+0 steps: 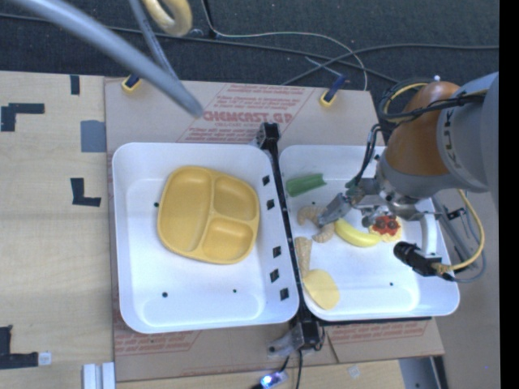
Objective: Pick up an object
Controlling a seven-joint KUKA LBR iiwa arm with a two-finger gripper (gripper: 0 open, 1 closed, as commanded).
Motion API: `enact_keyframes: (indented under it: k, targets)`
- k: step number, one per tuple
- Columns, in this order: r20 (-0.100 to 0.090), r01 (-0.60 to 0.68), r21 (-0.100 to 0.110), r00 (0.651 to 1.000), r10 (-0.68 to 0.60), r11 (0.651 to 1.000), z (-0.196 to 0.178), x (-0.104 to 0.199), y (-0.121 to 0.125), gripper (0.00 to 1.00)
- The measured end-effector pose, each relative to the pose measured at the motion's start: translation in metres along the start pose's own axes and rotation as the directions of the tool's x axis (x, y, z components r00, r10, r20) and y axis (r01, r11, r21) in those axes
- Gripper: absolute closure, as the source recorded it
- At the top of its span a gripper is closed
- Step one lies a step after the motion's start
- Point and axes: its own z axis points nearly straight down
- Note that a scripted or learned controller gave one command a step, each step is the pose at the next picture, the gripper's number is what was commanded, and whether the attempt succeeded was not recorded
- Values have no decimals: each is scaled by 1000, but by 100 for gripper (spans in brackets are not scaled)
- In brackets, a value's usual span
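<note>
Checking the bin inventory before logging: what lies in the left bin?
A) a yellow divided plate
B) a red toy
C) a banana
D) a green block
A: the yellow divided plate lies in the left bin, while the banana sits in the right bin.

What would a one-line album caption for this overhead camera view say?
Gripper hovers beside a banana among toy foods in the right bin; yellow plate in the left.

Bright, even overhead light gives soft, faint shadows and mild glare on the white bins [130, 241], while the near grey tube [97, 31] is blurred.
</note>
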Motion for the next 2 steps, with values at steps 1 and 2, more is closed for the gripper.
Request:
enact_keyframes:
  k: [1,2]
  targets:
    - [2,1,-6,1000,-1,1000,49,0,0,0]
    - [2,1,-9,1000,-1,1000,36,1,1,100]
